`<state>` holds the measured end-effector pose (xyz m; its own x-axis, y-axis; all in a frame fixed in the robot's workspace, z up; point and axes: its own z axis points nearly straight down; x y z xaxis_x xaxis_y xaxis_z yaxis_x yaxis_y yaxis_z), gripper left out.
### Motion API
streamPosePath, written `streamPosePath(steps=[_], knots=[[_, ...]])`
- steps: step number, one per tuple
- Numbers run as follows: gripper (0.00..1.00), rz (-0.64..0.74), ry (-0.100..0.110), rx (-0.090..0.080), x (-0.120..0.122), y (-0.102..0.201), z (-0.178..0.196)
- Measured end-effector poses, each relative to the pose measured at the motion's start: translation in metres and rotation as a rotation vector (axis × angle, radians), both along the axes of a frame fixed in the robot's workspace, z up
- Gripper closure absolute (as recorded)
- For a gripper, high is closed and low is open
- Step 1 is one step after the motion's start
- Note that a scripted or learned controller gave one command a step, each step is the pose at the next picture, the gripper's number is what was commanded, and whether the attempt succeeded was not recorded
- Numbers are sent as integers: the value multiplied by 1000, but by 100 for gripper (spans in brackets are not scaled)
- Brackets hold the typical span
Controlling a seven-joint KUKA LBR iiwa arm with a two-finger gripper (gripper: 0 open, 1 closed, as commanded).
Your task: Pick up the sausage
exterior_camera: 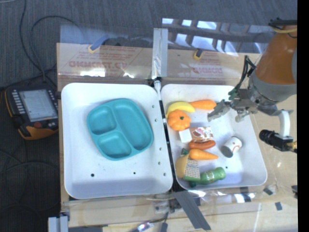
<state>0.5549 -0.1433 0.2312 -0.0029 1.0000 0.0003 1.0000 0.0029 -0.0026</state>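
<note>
Because the food items are crowded along the left side of the right bin [251, 175], the sausage [202, 144] lies hemmed in: a packet [201, 133] touches it above and a carrot [203, 154] lies just below, with the pumpkin [178, 120] further up-left. This leaves little clearance for a grasp. The left bin [77, 173] holds a blue tray [119, 128] and plays no part in the task. The arm [277, 66] reaches in from the right, wrist angled down toward the bin's upper area. The gripper [227, 109] hangs above bare bin floor beside a second carrot [203, 104], fingers spread apart and holding nothing, well up-right of the sausage.
</note>
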Motion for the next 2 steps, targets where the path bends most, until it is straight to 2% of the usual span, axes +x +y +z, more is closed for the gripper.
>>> streamPosePath(steps=[1,2], knots=[[0,0,0,0,0,0,0],[0,-267,2,0,19,67,-49]])
